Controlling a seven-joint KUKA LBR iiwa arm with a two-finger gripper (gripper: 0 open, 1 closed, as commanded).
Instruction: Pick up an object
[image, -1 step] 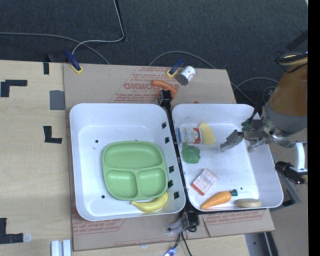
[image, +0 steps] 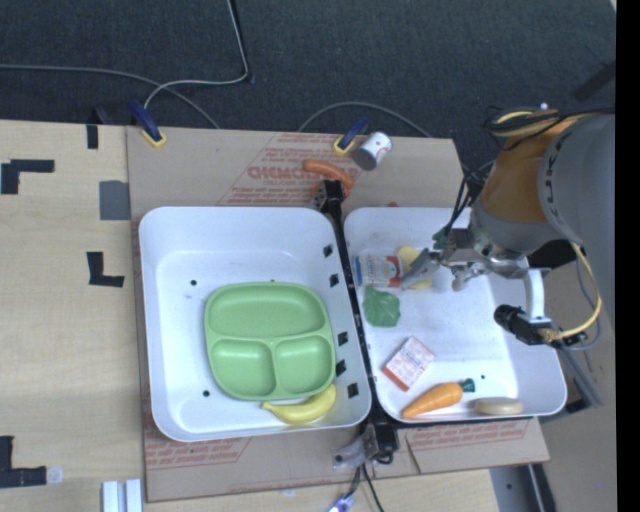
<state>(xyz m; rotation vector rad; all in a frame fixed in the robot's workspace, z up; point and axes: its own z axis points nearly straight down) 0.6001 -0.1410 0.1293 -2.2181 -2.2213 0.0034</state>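
Nearest the camera, a carrot (image: 434, 398) and a beige stone-like piece (image: 497, 405) sit at the right bin's (image: 545, 385) six o'clock edge, beside a small red-and-white packet (image: 408, 362). At ten o'clock in that bin the gripper (image: 425, 268) reaches among a yellow piece (image: 409, 256), a clear wrapper (image: 379, 269) and a green lump (image: 381, 307), likely its targets; whether it is open or closed I cannot tell. Crowding there may spoil a clean grasp. A green divided plate (image: 269, 336) and banana (image: 301, 407) fill the left bin (image: 165, 330)

The grey arm (image: 585, 180) was stretched in from the right, with its orange band (image: 515, 180) seen above the wrist. The gripper (image: 415, 272) was pointed to the left and held low. Yellow cables (image: 580, 320) were looped beside the wrist.
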